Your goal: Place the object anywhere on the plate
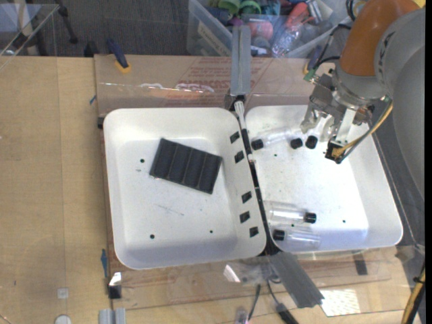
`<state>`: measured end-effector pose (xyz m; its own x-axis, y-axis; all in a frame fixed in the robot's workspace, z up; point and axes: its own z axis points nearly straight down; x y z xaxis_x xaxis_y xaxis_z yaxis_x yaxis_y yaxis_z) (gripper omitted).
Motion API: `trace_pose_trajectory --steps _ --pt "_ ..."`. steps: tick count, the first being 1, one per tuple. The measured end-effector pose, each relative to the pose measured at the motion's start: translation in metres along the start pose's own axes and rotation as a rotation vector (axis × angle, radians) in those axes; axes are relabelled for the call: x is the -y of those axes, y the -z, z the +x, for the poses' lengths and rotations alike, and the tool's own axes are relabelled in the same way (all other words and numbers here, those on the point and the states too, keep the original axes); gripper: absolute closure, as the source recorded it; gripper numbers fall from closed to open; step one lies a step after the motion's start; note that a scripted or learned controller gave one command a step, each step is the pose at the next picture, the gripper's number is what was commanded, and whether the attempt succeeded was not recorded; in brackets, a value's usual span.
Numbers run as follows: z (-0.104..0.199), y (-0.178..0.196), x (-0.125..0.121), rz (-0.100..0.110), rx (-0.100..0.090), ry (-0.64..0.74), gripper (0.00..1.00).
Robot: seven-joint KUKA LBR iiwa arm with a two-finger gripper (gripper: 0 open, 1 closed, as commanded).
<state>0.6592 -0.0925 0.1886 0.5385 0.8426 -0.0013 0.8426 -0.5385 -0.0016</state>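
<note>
A dark ribbed rectangular plate (185, 165) lies flat in the left bin (128, 241), slightly turned. In the right bin (364, 214) there are several clear vials with black caps. One vial (273, 139) lies near the back left, and two small black-capped pieces (303, 142) sit just right of it. Two more vials (291, 217) (294, 236) rest near the front edge. My gripper (322, 142) hangs over the back of the right bin, right beside the black-capped pieces. It is open with nothing between its fingers.
A ridge with black clips (244, 174) divides the two bins. A clear tub of colourful items (270, 9) stands behind the bins. The arm's grey body (412, 79) fills the right side above the right bin. Wooden bench (47, 181) lies to the left.
</note>
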Motion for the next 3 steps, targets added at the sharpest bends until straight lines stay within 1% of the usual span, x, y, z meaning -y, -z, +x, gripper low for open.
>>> trace_pose_trajectory --steps 1,2,3 --pt "0.007 -0.005 0.010 0.003 0.001 0.002 1.00" --pt "0.018 -0.005 0.003 0.000 0.000 -0.054 1.00" --pt "-0.048 0.086 -0.004 0.000 0.000 -0.143 1.00"
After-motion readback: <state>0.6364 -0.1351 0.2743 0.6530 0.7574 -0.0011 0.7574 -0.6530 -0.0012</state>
